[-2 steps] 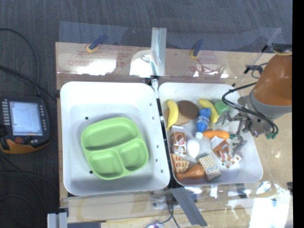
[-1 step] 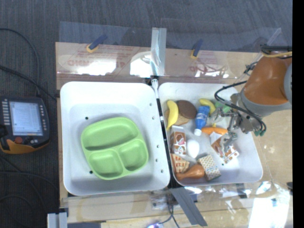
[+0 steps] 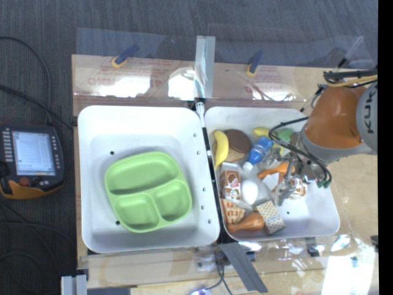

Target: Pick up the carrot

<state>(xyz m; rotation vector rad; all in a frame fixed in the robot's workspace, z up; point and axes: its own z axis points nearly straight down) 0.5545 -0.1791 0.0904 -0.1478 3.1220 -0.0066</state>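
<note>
where the gripper (image 3: 286, 178) hangs, finger spread unclear, a slim orange carrot (image 3: 272, 171) just beside it

carrot (image 3: 272, 171): orange
divided plate (image 3: 147, 191): light green
bins (image 3: 92, 226): white
banana (image 3: 220, 149): yellow
bottle (image 3: 258, 150): blue, white cap
arm (image 3: 334, 121): orange band, grey

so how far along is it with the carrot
Done: the arm has reached into the right bin, and the gripper is down among the clutter beside the carrot. In hand: nothing that can be confirmed as gripped. Left: closing on the carrot, which lies in the bin, and lifting it out.
</note>
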